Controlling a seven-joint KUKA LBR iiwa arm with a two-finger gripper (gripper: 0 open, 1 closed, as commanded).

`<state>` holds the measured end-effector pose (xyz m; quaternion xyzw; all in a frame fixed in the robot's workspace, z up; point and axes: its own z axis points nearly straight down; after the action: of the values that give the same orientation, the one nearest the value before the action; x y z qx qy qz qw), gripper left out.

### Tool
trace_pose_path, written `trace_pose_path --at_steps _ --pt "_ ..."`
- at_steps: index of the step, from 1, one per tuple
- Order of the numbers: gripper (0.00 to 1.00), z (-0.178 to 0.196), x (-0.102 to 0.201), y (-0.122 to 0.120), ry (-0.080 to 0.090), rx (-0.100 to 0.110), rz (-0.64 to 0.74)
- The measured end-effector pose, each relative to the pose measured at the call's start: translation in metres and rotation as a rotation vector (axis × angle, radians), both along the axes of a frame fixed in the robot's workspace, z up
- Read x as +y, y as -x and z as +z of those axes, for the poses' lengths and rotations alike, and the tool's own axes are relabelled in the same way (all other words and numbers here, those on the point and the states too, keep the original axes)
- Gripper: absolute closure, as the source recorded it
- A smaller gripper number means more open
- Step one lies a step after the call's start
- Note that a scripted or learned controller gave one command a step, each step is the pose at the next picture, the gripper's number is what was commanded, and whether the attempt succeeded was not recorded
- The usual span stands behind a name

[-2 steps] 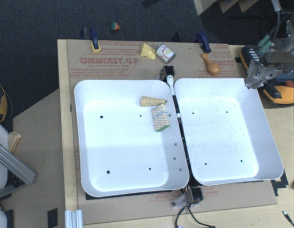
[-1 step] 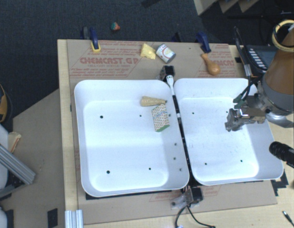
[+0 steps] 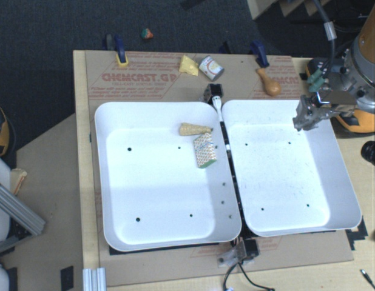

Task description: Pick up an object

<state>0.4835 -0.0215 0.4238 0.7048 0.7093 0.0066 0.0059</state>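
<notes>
Patterned packet (image 3: 204, 150) left of fingers (image 3: 303, 121)

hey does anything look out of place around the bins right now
Yes. Three items lie outside the bins on the board behind them: a yellow piece, a small box and a brown wooden piece. A small colourful object sits on the floor beyond.

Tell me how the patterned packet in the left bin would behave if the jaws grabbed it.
The patterned packet looks flat and thin, so it is probably light and somewhat floppy, apt to bend rather than stay stiff. Lying flat on the left bin, it may slide when pushed instead of rolling. It touches the tan cone-shaped piece, which would likely shift too.
</notes>
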Motion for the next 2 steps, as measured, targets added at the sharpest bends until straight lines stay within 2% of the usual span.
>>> trace_pose_path --at_steps 1,2 --pt "1.0 0.039 -0.02 0.004 0.002 0.009 -0.008" --pt "1.0 -0.059 -0.013 0.005 0.001 0.028 -0.007"
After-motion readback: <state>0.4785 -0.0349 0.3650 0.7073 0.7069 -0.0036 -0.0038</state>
